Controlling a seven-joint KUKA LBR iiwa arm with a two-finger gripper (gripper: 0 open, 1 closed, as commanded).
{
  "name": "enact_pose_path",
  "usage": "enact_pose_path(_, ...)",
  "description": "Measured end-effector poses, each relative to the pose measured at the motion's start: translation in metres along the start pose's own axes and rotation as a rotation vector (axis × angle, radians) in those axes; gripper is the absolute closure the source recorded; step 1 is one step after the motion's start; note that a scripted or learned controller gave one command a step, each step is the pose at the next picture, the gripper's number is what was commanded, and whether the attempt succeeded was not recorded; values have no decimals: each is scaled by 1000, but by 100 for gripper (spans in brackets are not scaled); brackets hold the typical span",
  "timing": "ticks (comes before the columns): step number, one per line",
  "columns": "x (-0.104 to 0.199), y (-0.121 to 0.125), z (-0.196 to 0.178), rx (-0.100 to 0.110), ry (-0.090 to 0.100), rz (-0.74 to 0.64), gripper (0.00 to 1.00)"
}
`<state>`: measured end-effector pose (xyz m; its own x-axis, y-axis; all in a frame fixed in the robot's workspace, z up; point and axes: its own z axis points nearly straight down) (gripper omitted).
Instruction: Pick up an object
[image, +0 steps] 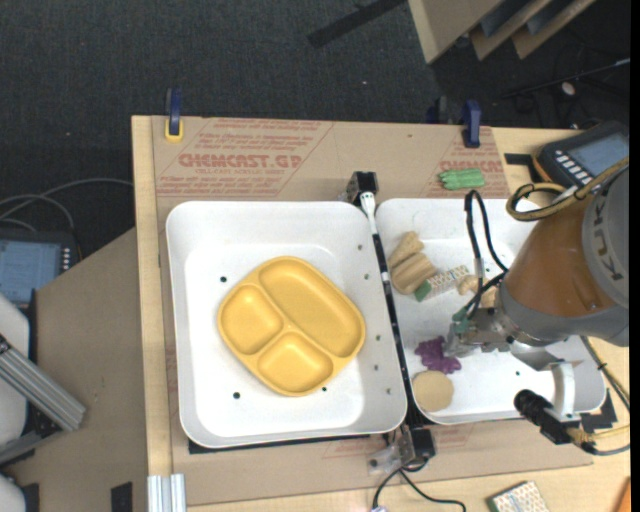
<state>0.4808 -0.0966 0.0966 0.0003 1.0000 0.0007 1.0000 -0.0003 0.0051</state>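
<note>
Left bin (190, 330): taken up by a yellow divided plate (290, 325); open room is left only along its rim.
Right bin (420, 212): crowded; free floor is seen near the top wall.
Arm (560, 270): hung low over the right bin.
Gripper (468, 335): its state cannot be told.
Purple toy (434, 353): lying just beside the gripper.
Tan disc (433, 391): set by the near wall.
Risk: the purple toy could be nudged aside or pinned against the tan disc by an off-centre descent.

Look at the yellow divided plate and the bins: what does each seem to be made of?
Yellow divided plate: probably moulded plastic, smooth with a soft sheen and rounded compartment walls. Left bin and right bin: likely thin formed white plastic, matte, with rounded corners and raised rims.
</note>
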Motion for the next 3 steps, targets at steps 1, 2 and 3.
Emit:
enact_pose_path(1, 0, 0, 1, 1, 0, 0, 0)
enact_pose_path(2, 2, 3, 12, 6, 0, -1, 0)
enact_pose_path(3, 2, 3, 2, 3, -2, 0, 100)
